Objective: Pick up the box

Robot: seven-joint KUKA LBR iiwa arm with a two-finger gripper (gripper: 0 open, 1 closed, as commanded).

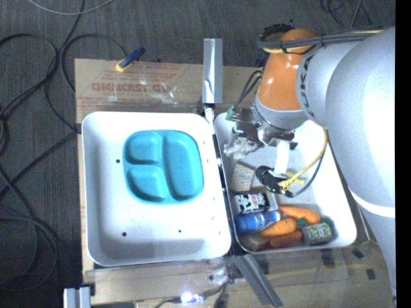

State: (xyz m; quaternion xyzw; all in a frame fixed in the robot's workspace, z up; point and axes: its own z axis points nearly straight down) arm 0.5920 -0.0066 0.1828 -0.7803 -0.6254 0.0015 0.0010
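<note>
Grey arm (359,108) over cow-print box (251,202).

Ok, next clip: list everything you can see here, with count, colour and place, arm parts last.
left bin: 1, white, left half of bench
divided tray: 1, turquoise, three compartments, in the left bin
right bin: 1, white, right half of bench
box: 1, black and white pattern, middle of the right bin
speckled packet: 1, beige, just above the box
bottle: 1, blue, below the box
carrots: 2, orange, near end of the right bin
can: 1, green, lower right corner of the right bin
brown item: 1, at the near wall, too dim to name
clip: 1, blue and yellow, on the cardboard behind the bins
gripper: 1, metal, over the far end of the right bin
arm: 1, grey with orange band, from the right
</note>
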